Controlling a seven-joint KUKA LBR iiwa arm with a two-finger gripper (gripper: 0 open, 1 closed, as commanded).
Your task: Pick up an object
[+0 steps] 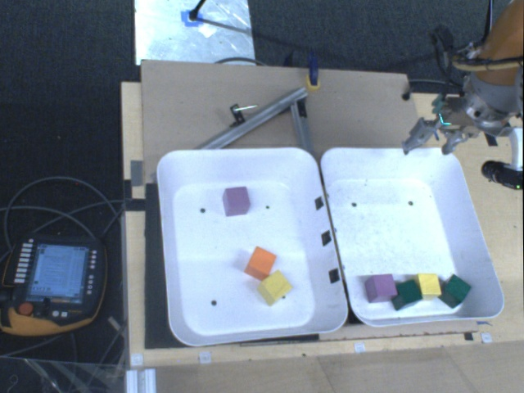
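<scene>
Four cubes line the right bin's (479, 244) near wall: purple (380, 286), dark green (405, 294), yellow (429, 284), green (456, 289). Left bin (172, 244) holds a purple cube (236, 201) apart, with orange (260, 262) touching yellow (275, 286). Jaws (434, 137) spread, holding nothing, above the right bin's far rim.

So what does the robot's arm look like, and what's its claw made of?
The arm is grey metal with an orange band just above the wrist. At its end sits a small gripper with two thin, pale grey fingers that look like little prongs. A tiny teal light or mark glows near the wrist, and dark cables run behind it.
</scene>
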